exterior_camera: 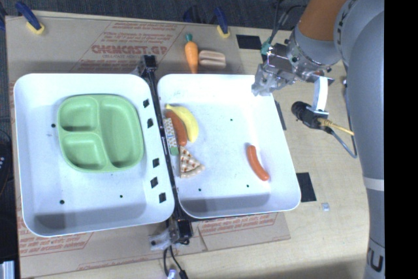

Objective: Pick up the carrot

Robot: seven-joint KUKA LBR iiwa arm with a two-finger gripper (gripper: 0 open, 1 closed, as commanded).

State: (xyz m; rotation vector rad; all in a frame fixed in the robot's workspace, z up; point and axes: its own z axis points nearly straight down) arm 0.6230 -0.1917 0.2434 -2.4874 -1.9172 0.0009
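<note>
The carrot (191, 55), orange with a green top, lies on the cardboard just behind the right bin (222, 202), outside both bins, pointing toward the bin's back rim. My gripper (263, 86) hangs over the back right corner of the right bin, about a hand's width to the right of the carrot and apart from it. Nothing shows in its grasp.
A tan bun-like piece (212, 59) lies right beside the carrot. In the right bin are a banana (187, 119), a brown sausage (177, 129), a pizza slice (189, 164) and an orange sausage (257, 162). The left bin (32, 206) holds a green divided plate (101, 131).
</note>
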